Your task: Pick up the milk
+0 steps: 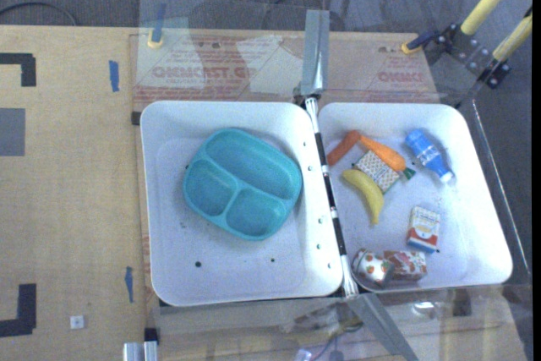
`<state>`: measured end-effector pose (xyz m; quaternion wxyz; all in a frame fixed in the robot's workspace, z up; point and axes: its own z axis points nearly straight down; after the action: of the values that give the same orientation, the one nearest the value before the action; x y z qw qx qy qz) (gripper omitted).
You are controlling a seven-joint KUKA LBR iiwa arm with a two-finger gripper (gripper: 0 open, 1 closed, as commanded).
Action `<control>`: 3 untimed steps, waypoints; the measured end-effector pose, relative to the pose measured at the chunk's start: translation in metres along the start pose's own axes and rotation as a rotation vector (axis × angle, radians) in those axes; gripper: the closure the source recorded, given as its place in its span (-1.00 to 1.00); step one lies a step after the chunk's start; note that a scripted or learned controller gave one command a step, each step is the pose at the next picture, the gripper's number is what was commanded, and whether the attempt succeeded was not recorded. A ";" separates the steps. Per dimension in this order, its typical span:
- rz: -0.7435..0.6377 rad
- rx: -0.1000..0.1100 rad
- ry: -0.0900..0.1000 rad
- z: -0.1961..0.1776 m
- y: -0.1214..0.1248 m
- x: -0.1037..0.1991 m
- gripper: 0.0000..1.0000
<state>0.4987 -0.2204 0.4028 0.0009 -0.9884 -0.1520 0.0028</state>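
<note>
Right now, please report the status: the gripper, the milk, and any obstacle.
Milk carton lies in right bin, untouched. Banana to its left, can below it, both apart. Nothing on top of it.

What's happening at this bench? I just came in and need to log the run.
Nothing is being handled at this moment. The milk carton lies untouched in the right bin, with a banana, carrots, a blue bottle and a can around it. The left bin holds a teal divided plate. The pick has not begun.
</note>
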 end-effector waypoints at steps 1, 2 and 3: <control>0.102 -0.003 0.004 -0.032 -0.003 -0.019 1.00; 0.100 -0.002 0.004 -0.032 -0.004 -0.018 -1.00; 0.099 -0.001 0.002 -0.031 -0.004 -0.018 -1.00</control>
<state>0.4806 -0.2219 0.4343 0.0004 -0.9947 -0.1029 0.0018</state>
